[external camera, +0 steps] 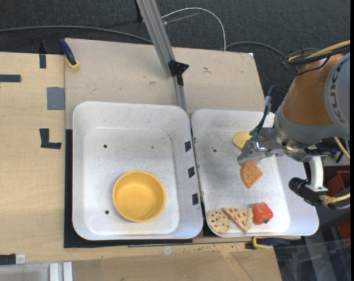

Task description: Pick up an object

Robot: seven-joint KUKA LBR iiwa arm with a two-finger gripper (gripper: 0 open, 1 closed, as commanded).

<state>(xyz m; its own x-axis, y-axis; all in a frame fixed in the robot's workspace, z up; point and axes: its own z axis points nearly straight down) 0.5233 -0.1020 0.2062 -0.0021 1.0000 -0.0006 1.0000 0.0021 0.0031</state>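
While the gripper (251, 155) hangs over the right bin (219, 134), whether it grips is unclear; the waffle (251, 174) lies just at its 6 o'clock, the yellow bowl (139, 195) in the left bin (95, 122).

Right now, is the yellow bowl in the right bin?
No, the yellow bowl sits in the left bin, while the gripper is over the right bin.
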